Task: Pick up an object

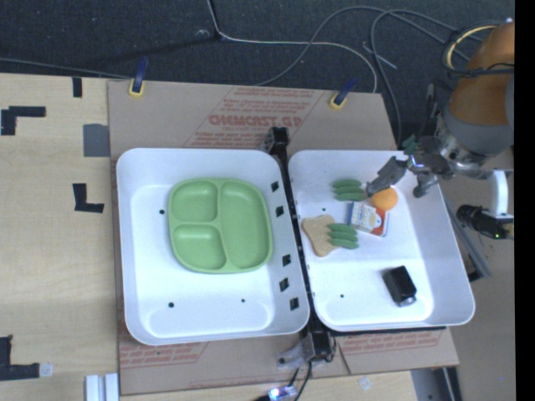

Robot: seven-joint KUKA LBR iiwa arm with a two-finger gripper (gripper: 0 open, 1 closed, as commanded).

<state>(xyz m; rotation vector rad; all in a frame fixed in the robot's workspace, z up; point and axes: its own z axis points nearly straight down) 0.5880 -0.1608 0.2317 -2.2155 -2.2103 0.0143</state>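
Observation:
The right bin (435,249) holds several small things: an orange ball (384,200), a white, blue and red carton (368,219), a green pod (347,190), a second green pod (343,236) lying on a tan flat piece (317,234), and a black block (400,285). My gripper (398,189) hangs over the bin's upper right part, just above and right of the orange ball. Its fingers stand spread, the left fingertip (376,187) close to the ball. Nothing sits between them.
A green divided plate (221,225) lies in the left bin (138,249). A black clip-lined divider (288,224) joins the two bins. Cables run across the dark floor behind the bench.

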